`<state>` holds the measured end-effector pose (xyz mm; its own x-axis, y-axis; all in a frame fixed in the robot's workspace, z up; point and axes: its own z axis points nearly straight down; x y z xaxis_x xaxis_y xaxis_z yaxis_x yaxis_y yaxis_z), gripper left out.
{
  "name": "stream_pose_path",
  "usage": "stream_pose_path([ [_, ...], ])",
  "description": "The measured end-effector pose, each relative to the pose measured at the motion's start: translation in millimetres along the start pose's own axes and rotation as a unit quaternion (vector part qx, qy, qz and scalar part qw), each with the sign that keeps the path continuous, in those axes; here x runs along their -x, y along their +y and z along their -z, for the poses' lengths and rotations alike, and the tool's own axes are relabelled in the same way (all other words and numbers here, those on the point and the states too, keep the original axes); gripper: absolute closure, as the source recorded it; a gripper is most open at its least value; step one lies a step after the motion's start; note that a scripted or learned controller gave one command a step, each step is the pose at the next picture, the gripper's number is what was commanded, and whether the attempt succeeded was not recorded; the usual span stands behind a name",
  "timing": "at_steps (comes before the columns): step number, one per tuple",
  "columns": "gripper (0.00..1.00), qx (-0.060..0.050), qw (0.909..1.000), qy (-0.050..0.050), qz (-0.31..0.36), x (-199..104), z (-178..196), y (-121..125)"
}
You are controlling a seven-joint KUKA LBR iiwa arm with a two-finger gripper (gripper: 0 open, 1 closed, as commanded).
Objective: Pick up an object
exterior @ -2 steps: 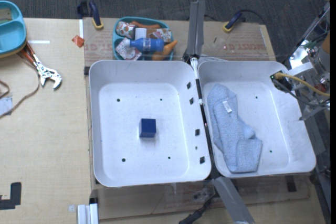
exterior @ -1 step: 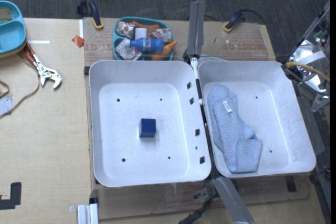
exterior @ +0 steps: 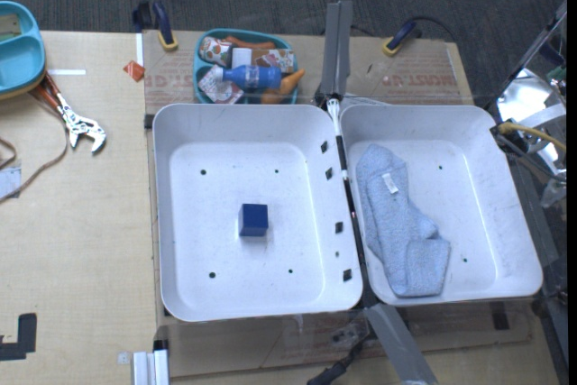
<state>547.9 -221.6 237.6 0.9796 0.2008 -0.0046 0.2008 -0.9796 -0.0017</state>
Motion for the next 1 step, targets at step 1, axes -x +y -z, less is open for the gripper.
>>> stream_pose_path([
  [1,0.0,0.0,0.9992,0.0,0.041,3.3,-22.0,-0.5],
])
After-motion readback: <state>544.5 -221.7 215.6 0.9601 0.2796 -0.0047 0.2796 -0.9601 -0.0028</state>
